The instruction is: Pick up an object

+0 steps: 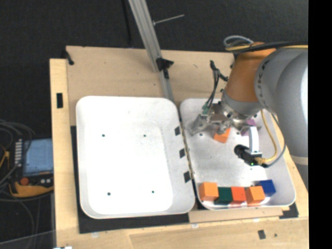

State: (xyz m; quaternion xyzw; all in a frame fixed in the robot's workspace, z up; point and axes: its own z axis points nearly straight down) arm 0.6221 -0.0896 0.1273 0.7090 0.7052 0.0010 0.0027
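My gripper (212,124) hangs low over the far part of the right bin (218,167), under the grey arm with its orange band (248,82). A small orange block (222,135) sits right at the gripper's lower edge; whether it is gripped or merely lying under the gripper is unclear. Along the right bin's front wall runs a row of blocks: orange (209,190), green (224,195), red-orange (238,193), orange (255,193) and blue (267,187). A small purple piece (252,122) peeks out beside the wrist.
The left bin (85,139) lies beside the right one, their walls touching at mid-bench. A slanted metal pole (148,32) rises from behind the bins. Cables and a black fitting (244,152) hang from the arm over the right bin.
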